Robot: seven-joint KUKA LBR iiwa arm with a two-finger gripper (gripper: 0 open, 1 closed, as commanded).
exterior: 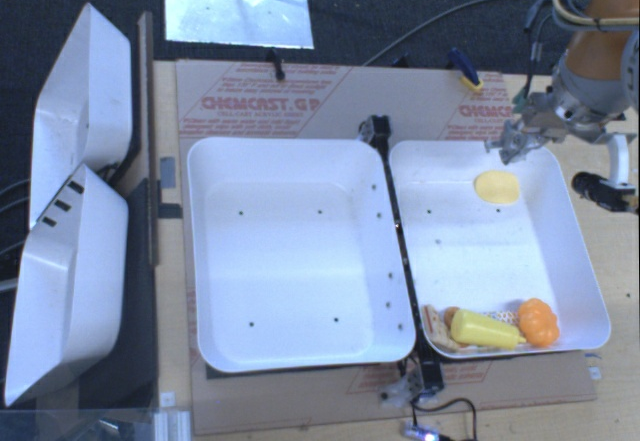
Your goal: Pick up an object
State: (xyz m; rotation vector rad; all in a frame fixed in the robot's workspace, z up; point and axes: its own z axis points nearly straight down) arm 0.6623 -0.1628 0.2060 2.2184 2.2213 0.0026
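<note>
The arm (600,39) enters from the right side, and its hand (512,144) is over the far right corner of the right bin (560,229). The hand is small and blurred here, so I cannot tell how it stands, and I see nothing inside it.

Just below the hand, near to it but apart from it, a pale yellow round object (497,187) lies flat on the floor of the right bin. At the near edge of the same bin there is a small group of things close together: a yellow cone-shaped object (483,329) lying on its side, an orange round object (539,322) just beside it on the right, and some lighter pieces under and behind them that I cannot identify.

The left bin (290,249) touches the right bin along the middle. Both bins stand on a brown board (300,94) that lies on the counter (165,119). Two more white bins (70,209) lean at the left side of the counter.
</note>
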